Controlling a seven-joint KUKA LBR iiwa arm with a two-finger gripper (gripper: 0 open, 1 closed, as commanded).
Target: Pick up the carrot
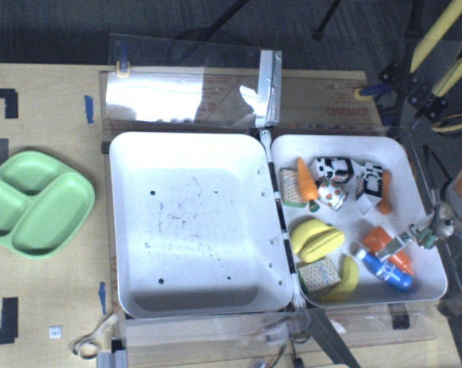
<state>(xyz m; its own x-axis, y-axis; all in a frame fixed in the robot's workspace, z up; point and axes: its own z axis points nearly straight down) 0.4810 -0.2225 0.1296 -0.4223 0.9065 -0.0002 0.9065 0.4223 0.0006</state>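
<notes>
The wooden bench (47,297) bears two white bins (192,221) and a green tray (35,203).

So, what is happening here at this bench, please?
A robot arm reaches in from the right, and its gripper is low over the right bin, near the blue bottle. The carrot it should pick up lies untouched at the far left of that bin, beside the bananas and other toys. The left bin and a green divided plate sit further left.

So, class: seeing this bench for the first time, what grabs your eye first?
The right bin is crowded with bright toys: a carrot, yellow bananas and a blue bottle. A green divided plate lies alone at far left, beside the white left bin.
</notes>
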